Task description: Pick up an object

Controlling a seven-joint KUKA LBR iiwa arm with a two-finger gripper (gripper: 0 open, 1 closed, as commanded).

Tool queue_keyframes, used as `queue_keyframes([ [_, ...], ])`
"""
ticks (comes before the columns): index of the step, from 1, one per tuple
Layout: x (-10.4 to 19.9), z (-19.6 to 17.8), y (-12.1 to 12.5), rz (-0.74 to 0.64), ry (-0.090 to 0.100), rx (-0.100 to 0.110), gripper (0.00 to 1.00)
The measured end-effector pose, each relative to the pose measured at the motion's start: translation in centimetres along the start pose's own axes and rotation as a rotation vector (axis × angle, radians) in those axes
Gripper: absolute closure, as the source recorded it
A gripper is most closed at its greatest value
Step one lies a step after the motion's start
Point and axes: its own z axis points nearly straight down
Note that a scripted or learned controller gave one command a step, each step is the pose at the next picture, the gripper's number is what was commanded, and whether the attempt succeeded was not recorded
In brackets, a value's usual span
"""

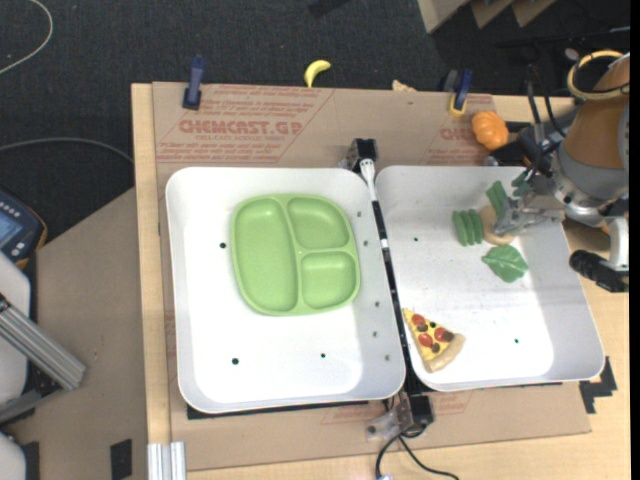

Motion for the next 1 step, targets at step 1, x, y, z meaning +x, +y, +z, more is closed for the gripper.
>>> queue_keyframes([
  [1,5.79,-12.49,-3.34,-0.011,0.007,-0.003,1.0],
])
